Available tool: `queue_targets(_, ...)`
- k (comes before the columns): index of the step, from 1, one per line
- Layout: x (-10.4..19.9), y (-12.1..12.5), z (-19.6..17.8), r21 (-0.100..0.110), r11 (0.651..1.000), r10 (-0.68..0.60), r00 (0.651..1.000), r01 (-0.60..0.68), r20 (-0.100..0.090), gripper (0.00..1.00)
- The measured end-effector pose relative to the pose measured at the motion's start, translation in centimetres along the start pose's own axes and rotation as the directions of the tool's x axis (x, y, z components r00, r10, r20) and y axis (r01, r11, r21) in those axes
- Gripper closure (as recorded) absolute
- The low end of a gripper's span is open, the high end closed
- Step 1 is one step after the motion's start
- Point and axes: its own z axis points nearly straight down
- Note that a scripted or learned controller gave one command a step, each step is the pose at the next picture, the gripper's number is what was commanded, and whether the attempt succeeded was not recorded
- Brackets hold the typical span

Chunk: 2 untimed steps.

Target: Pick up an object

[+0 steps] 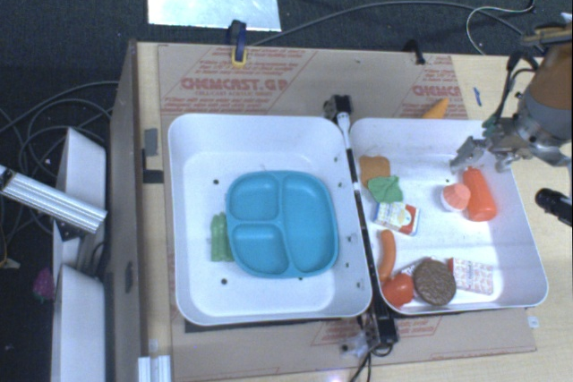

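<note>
**Gripper poised over the crowded right bin**

A dark carpeted floor surrounds a cardboard-topped bench (269, 76) bearing two shallow white bins side by side; the left bin (192, 192) holds a blue divided plate (280, 224) with a green piece (219, 239) just beside its left edge; the right bin (519, 246) holds the likely targets, a loose scatter of toy foods.

The arm (551, 94) reaches in from the right, and its gripper (483, 152) hangs over the far right part of that bin with the fingers apart and nothing between them; an orange-red cylinder (479, 192) and a pink piece (457, 198) touching it lie just nearer than the fingertips.

The chief risk, as a judgement, is a miss or a glancing push; the cylinder looks smooth and round, so it may roll from closing fingers; the touching pink piece could be caught alongside and spoil the grip; the bin's right wall stands close and may block one finger.

Elsewhere a brown slice (374, 167), a green leaf shape (386, 189), a small carton (397, 217), a sausage (387, 251), a tomato (399, 289), a brown cookie (434, 281) and a red-dotted packet (472, 275) lie well clear of the gripper; an orange item (435, 109) rests on the bench beyond the bin.
</note>
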Motion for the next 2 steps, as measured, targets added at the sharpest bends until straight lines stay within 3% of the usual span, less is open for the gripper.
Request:
queue_targets(1, 0.0, -1.0, 6.8, -0.004, 1.0, -0.002, 1.0, 0.002, 0.001, 0.0)
queue_targets(2, 6.0, -5.0, 8.4, 0.001, 1.0, -0.003, 1.0, 0.003, -0.002, 0.0)
